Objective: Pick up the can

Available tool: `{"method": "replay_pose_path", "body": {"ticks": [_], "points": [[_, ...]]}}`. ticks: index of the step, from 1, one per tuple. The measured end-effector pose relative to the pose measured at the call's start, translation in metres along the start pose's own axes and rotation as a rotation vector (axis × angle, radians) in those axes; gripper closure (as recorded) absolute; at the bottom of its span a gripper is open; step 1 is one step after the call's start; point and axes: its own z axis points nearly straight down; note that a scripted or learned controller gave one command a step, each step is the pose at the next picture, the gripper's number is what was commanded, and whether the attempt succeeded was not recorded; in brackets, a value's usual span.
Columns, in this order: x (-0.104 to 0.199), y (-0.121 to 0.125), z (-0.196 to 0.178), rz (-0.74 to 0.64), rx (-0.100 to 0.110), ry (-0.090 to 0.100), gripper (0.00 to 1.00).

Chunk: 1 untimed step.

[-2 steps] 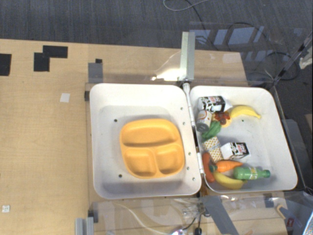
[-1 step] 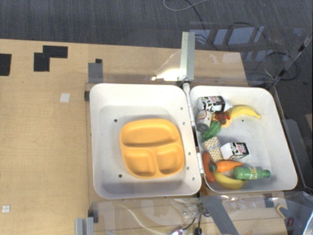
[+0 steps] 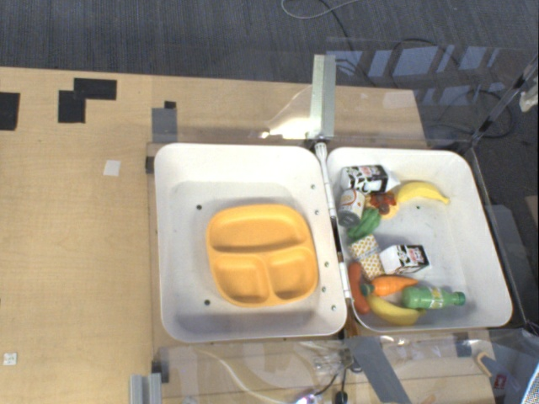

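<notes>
The can [image 3: 348, 201] is small and silvery with a reddish label. It lies in the right bin [image 3: 472, 234], against that bin's left wall. A black-and-white carton [image 3: 367, 177] touches it from behind, and a green pepper [image 3: 365, 222] lies just in front of it. A small red item [image 3: 384, 200] sits at its right side.
The right bin also holds a banana [image 3: 421, 194], a second small carton [image 3: 404, 259], a carrot [image 3: 390, 286], a green bottle [image 3: 432, 297] and another banana [image 3: 394, 311]. A yellow divided plate [image 3: 259, 255] lies in the left bin [image 3: 181, 225].
</notes>
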Motion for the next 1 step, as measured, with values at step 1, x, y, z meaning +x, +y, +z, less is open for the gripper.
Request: {"method": "replay_pose_path", "body": {"ticks": [1], "points": [[0.013, 0.0197, 0.0534, -0.069, 0.029, 0.016, 0.0]]}}
